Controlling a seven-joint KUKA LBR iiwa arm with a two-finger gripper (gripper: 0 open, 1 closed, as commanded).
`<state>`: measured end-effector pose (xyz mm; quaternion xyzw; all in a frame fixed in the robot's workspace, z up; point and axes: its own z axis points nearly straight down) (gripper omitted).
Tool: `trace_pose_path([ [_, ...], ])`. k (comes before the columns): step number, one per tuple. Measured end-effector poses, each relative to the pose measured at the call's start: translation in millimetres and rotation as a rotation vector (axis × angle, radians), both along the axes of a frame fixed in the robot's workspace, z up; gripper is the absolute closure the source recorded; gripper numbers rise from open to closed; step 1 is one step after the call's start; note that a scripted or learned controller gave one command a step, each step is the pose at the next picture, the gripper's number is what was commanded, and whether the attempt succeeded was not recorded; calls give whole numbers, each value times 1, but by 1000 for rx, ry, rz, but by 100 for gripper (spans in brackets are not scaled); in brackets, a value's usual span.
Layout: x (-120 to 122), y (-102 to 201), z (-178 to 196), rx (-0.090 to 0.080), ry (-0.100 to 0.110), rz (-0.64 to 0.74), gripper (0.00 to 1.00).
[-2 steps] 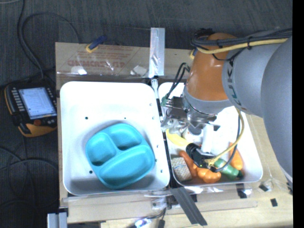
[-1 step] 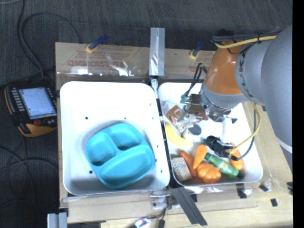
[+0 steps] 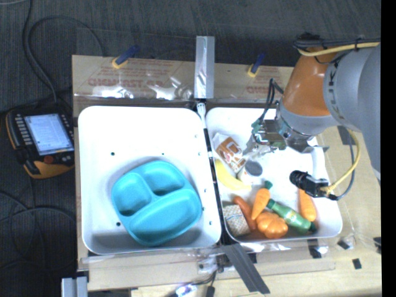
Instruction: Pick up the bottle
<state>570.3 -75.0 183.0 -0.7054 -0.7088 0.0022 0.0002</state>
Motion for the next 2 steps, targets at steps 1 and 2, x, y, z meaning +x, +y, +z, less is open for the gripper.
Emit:
trace_pose_path([
  [1, -46, 24, 39, 3, 0, 255, 100],
  [2, -83, 62, 61, 4, -1, 511, 100],
])
